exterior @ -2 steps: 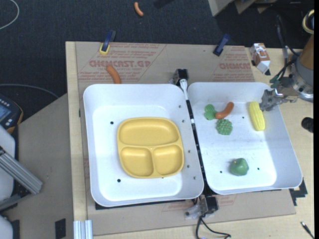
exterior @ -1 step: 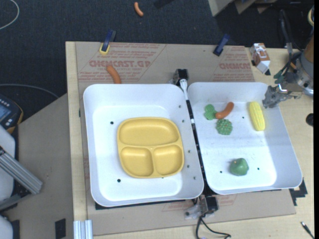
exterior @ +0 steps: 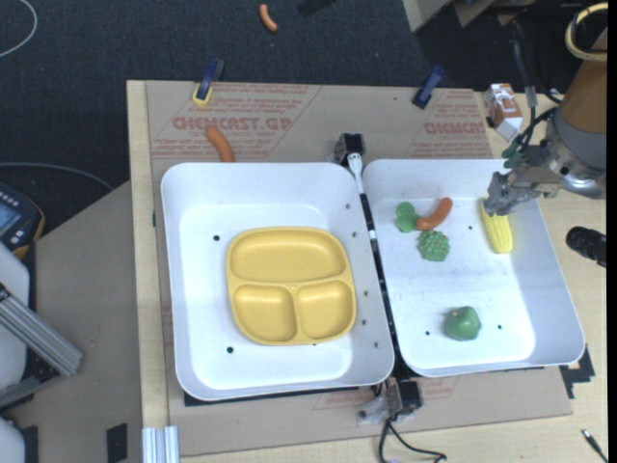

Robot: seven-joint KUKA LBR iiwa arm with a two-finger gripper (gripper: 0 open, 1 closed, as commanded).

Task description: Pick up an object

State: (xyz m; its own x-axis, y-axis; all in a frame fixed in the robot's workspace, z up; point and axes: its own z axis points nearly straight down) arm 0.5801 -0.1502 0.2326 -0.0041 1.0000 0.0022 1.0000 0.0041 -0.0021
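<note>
The gripper [exterior: 501,201] is covering the top end of the corn [exterior: 498,231], and its fingers are blurring into one grey mass. Above and right of it, the arm [exterior: 586,114] is running off the frame edge (the orange band too). Left of the gripper, the sausage [exterior: 436,213] is overlapping a small green piece [exterior: 406,216] too small to identify.

Yellow divided tray [exterior: 289,285], white bins [exterior: 188,258], yellow corn [exterior: 498,231], green pepper [exterior: 462,323], orange sausage [exterior: 435,213]
</note>
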